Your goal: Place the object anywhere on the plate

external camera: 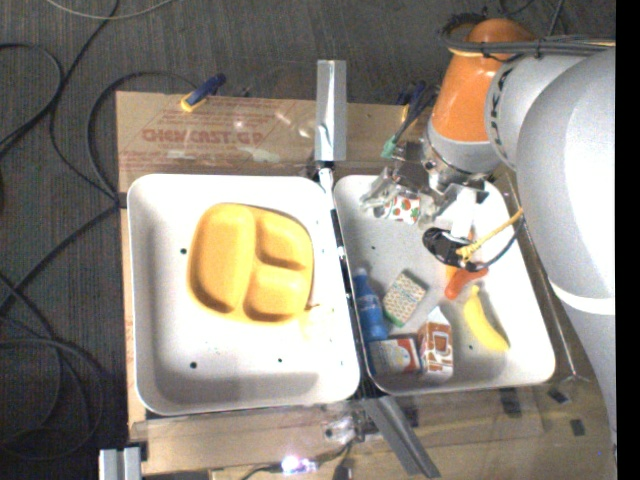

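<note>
While my gripper (400,193) hangs at the right bin's (535,363) upper edge, whether closed I cannot tell, the yellow plate (252,263) lies unobstructed left of centre.

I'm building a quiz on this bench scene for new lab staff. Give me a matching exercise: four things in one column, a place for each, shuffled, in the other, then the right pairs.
Things:
1. yellow plate
2. blue bottle
3. banana
4. gripper

Places:
A. along the right bin's left wall
B. over the right bin's far left corner
C. in the left bin
D. near the right bin's right side, below the orange piece

Pairs: 1-C, 2-A, 3-D, 4-B
</note>
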You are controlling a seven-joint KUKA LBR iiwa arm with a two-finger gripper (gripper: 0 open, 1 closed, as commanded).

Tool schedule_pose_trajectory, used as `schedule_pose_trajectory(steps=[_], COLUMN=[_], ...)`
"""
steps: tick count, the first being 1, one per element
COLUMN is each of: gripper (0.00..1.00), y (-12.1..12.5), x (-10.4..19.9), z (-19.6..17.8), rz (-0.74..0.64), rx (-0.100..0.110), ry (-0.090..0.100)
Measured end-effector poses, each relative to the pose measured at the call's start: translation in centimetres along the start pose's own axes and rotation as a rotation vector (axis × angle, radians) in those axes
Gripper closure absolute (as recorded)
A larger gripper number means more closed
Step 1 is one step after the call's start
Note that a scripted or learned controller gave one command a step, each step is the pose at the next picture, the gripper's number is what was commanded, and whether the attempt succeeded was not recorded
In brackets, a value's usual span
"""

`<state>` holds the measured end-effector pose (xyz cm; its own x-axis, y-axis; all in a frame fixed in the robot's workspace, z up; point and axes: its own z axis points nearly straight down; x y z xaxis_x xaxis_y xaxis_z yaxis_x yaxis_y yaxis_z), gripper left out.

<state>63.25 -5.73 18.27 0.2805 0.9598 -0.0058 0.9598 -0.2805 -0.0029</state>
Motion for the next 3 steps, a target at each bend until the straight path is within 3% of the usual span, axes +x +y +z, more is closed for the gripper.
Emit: schedule_pose_trajectory(steps=[1, 2, 3], gripper=[1.0, 1.0, 0.0], y=[-2.2, -3.5, -3.5], x=[5.0, 9.4, 9.4], z=[0.0, 0.0, 0.0], rz=[0.003, -0.173, -0.173], rx=[0.001, 0.001, 0.001], ry=[0.002, 0.001, 0.002])
